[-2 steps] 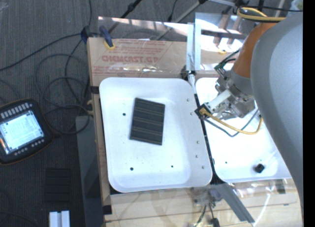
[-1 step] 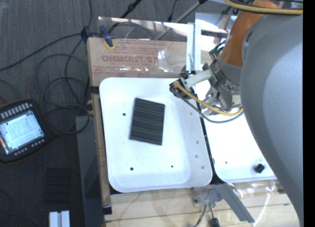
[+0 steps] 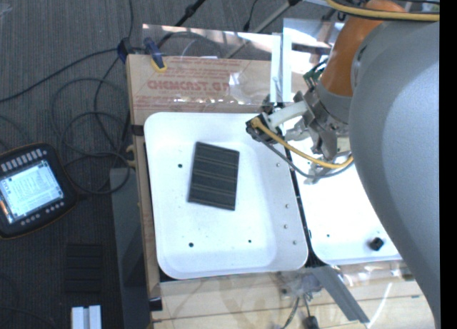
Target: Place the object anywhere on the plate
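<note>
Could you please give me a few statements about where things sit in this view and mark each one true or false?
1. The dark ribbed plate lies in the left bin. True.
2. A small black object sits in the right bin. True.
3. The small black object rests on the dark ribbed plate. False: it is in the other bin, apart from the plate.
4. The gripper hovers over the left edge of the left bin. False: it is near the boundary between the two bins, toward their far end.
5. A handheld pendant with a lit screen lies left of the bench. True.
</note>
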### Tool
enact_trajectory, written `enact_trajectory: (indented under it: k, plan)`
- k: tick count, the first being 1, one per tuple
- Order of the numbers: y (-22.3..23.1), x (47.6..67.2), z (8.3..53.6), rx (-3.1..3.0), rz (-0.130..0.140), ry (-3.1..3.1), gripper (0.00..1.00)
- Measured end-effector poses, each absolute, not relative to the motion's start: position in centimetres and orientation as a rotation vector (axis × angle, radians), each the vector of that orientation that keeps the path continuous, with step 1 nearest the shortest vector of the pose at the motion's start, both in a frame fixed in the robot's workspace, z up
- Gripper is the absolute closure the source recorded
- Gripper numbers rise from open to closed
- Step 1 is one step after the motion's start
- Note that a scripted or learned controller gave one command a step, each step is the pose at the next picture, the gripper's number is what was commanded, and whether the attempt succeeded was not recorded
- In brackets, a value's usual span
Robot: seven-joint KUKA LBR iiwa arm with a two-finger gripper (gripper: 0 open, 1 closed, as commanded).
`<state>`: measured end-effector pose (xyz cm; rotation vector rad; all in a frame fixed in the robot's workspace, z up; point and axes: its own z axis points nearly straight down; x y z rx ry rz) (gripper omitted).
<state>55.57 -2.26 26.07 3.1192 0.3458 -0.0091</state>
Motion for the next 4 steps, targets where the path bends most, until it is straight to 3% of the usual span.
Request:
enact_trajectory:
  k: [1, 2, 3, 4]
  plan:
    - [1.9, 60.3, 18.1, 3.083, -0.012, 0.595, 0.0]
    - [0.4, 55.6, 18.1, 3.126, -0.012, 0.313, 0.0]
    - [-4.6, 52.3, 18.2, 3.068, -0.012, 0.677, 0.0]
    - [6.2, 50.7, 18.1, 3.104, -0.013, 0.489, 0.0]
